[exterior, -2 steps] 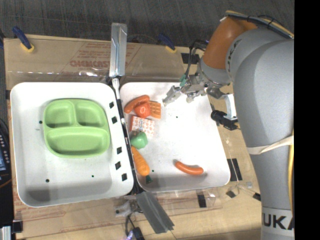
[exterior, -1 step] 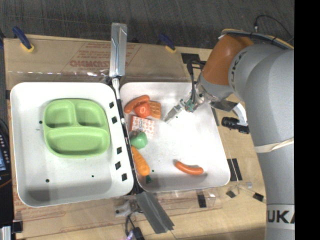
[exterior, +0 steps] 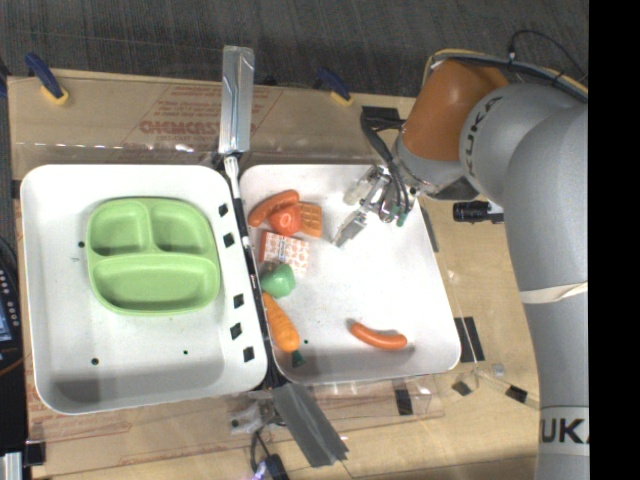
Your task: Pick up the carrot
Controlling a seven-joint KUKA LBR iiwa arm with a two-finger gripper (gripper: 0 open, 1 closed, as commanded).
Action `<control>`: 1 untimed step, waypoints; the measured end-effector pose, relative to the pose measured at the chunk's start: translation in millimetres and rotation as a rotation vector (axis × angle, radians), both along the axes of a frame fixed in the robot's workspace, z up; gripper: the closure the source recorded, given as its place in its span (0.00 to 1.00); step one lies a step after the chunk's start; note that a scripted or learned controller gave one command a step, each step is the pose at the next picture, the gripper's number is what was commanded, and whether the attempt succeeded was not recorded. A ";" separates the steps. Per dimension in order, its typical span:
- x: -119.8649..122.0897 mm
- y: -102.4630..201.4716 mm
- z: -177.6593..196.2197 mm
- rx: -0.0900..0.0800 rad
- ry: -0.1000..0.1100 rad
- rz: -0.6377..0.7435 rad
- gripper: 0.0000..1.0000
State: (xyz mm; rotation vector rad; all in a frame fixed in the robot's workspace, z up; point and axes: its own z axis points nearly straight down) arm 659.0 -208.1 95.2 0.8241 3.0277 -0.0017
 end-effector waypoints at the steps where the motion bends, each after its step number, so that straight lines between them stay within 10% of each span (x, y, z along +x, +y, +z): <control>1: -18.2 0.3 -2.5 0.001 0.004 0.825 0.00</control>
